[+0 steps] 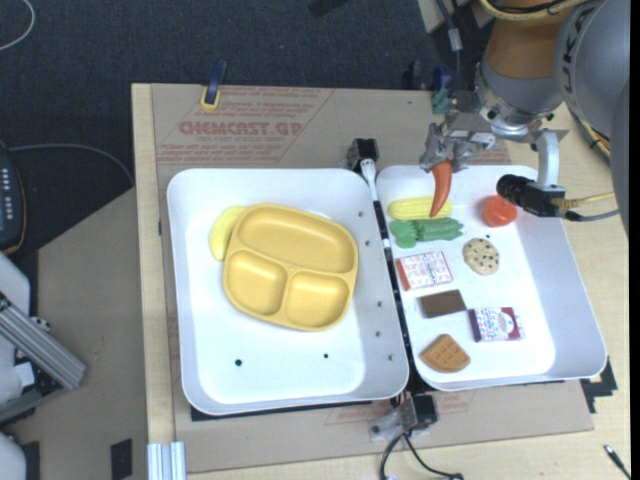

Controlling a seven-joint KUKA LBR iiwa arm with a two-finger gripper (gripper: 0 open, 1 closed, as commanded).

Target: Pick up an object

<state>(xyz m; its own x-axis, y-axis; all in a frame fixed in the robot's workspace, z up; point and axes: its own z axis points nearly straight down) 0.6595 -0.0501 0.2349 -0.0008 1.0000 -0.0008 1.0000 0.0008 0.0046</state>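
Arm: I see the grey arm with its orange band reaching in from the right, over the far end of the right white bin [585,338].
Gripper: the two-finger gripper [443,162] is closed on the top end of a tapered orange plastic carrot [440,190], which sits between its fingers.
Carrot: it hangs nearly upright, thick end up and point down. From my view the point overlaps the right end of a yellow toy corn cob [408,208]; I cannot tell whether the two touch.
Right bin, far part: a green toy pea pod [426,231] lies just beside the corn on the near side. A round red-orange toy tomato [498,211] sits to the right, apart from both.
Right bin, middle: a red-and-white printed flat card [423,269] and a round chocolate-chip cookie toy [481,257] lie side by side, not touching.
Right bin, near part: a brown rectangular chocolate bar toy [441,304], a small red-and-white carton [496,324] to its right, and an orange-brown waffle-like piece [445,353] nearest me.
Left bin: the left white bin [200,368] holds a yellow three-compartment plastic plate [290,266]. A pale yellow curved piece [224,230] pokes out from under the plate's left edge.
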